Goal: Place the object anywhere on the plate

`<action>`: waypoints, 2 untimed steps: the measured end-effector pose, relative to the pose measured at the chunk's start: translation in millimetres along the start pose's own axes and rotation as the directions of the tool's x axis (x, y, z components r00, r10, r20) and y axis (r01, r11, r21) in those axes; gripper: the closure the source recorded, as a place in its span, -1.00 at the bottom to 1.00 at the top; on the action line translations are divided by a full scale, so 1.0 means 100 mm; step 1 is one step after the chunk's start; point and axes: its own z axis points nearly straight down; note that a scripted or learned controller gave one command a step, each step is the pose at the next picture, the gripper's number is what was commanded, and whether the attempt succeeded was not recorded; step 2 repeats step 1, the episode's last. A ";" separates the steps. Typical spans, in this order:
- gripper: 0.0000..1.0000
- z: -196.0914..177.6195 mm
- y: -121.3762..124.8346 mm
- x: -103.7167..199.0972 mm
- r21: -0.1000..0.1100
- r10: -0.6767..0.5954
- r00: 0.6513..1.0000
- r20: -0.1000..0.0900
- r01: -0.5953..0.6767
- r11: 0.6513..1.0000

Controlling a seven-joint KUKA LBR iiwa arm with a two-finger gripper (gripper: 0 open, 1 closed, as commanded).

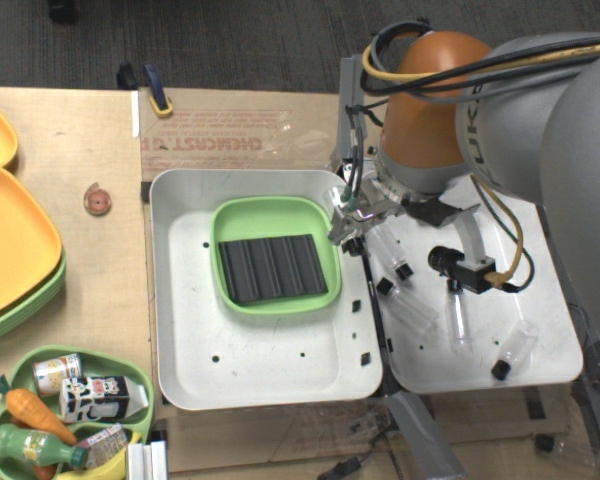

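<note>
A green square plate [273,211] lies in the left white bin [180,298], toward its back right. On the plate rests a dark grey ribbed slab [275,268], lying flat and covering most of it. My gripper [346,223] hangs under the orange wrist at the plate's right rim, over the seam between the two bins. I see nothing held in it. The right bin [540,298] holds several clear tubes with black caps, one [392,260] just right of the gripper and another [459,318] farther right.
Stacked yellow plates [15,248] sit at the far left of the bench. A green bowl [65,413] of toy food stands at the front left. A small pink disc [98,200] and a blue clamp [157,92] lie behind the bins. The arm's grey bulk overhangs the right bin.
</note>
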 end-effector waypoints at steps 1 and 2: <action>-1.00 0.00 0.00 0.00 0.000 0.001 1.000 0.000 -0.001 1.000; -1.00 0.00 0.00 0.00 0.000 0.001 1.000 0.000 -0.001 1.000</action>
